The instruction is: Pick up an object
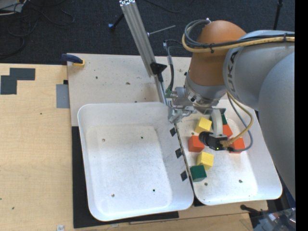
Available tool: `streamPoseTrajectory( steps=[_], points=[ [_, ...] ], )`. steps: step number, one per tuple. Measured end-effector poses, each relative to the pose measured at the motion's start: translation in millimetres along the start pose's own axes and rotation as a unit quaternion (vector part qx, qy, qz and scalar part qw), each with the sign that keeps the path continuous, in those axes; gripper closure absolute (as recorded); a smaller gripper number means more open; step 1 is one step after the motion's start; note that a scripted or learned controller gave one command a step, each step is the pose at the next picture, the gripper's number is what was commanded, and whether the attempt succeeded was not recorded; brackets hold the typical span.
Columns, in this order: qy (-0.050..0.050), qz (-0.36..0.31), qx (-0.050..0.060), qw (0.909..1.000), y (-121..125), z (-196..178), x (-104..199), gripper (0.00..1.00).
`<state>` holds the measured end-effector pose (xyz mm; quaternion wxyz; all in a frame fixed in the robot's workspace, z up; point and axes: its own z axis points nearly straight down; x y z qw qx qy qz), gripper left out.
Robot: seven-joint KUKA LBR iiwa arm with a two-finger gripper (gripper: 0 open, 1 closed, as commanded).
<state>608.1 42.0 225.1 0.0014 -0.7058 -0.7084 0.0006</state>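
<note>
My gripper hangs over the far left edge of the right bin, close to the divide between the two bins. Nothing shows held in it. In the right bin lie several small blocks: a yellow block just right of the gripper, an orange block below it, a second yellow block and a green block nearer the front. Another orange block and a red block lie further right, partly hidden by the wrist gear.
The left bin stands beside the right one, and small black clips line the shared edge. A slanted aluminium bar rises behind the bins. The arm's bulk covers the right bin's far right side.
</note>
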Motion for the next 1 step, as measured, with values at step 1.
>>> streamPoseTrajectory(
  steps=[1],
  points=[
    [0.000, 0.000, -0.001, 1.0000, 25.1, -2.5, 49.9, 1.00]
  ],
)
